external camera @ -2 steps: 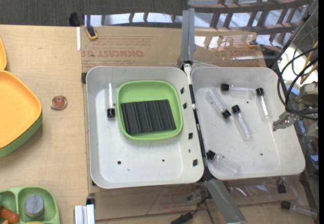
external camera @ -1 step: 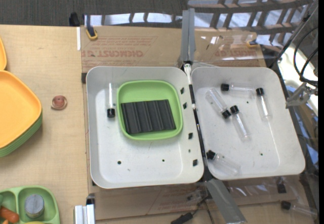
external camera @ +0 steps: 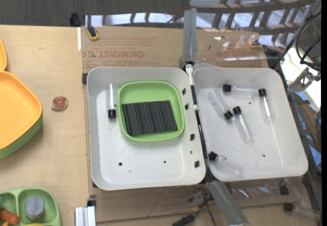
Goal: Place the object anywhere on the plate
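A clear, black-capped tube (external camera: 111,100) lies beside the green plate (external camera: 149,91).

One camera hangs above the bench and looks down at a slant, tipped toward the far edge, where dark floor fills the top of the frame. It stands far enough back to take in both bins whole: the left bin (external camera: 102,168) sits at centre, the right bin (external camera: 286,163) runs toward the right edge. The wooden bench top (external camera: 46,61) spreads across the left of the frame, and cardboard (external camera: 133,51) lies behind the bins.
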You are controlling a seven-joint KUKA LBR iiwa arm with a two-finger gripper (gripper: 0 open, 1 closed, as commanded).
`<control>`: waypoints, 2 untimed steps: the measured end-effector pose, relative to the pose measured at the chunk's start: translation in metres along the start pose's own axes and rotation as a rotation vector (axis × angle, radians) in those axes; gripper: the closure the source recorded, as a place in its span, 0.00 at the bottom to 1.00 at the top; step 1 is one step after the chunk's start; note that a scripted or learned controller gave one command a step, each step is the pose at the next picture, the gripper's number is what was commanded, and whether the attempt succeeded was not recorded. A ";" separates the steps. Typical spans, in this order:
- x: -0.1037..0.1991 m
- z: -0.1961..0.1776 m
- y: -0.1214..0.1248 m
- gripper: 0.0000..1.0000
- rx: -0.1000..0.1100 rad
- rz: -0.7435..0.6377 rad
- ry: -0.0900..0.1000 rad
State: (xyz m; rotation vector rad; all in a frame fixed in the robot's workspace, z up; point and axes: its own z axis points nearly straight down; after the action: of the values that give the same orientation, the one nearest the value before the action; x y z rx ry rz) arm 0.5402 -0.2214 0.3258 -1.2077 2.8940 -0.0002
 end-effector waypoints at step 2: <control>-0.014 0.050 -0.014 0.00 -0.001 0.314 0.002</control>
State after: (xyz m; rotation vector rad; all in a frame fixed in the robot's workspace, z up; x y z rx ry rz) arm 0.5604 -0.2217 0.2762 -0.7408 3.0496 0.0019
